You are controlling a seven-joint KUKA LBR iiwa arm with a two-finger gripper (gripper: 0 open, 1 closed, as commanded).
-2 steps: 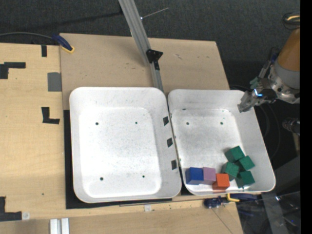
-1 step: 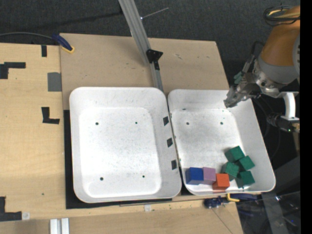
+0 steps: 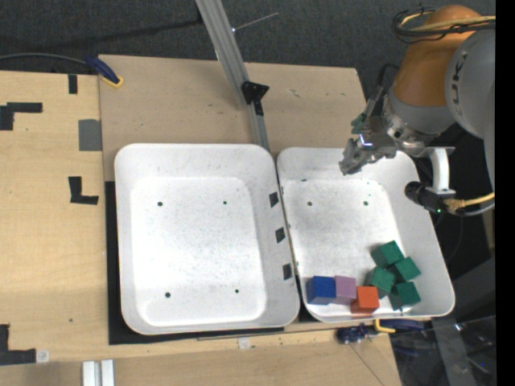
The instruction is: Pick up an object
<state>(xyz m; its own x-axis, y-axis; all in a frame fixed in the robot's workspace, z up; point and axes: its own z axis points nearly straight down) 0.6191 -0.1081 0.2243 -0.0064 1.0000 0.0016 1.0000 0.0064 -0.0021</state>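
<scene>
Two white bins sit side by side on my bench. My gripper [image 3: 354, 161] hangs over the right bin's [image 3: 338, 223] far edge; I cannot tell its state. Blocks crowd its near edge: blue [image 3: 322, 289], purple [image 3: 345, 288], orange [image 3: 367, 297], green cluster [image 3: 394, 273]. I'd take the blue block, with open floor on its far side.

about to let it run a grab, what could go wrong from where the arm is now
1. The blocks huddle in the right bin's near corner: the blue block, purple block and orange block sit side by side, so fingers may not fit between them.
2. The green blocks lie by the bin wall, which could block a descent.
3. The gripper hangs over the far rim, well away from the blocks, so a straight drop likely grabs nothing.
</scene>
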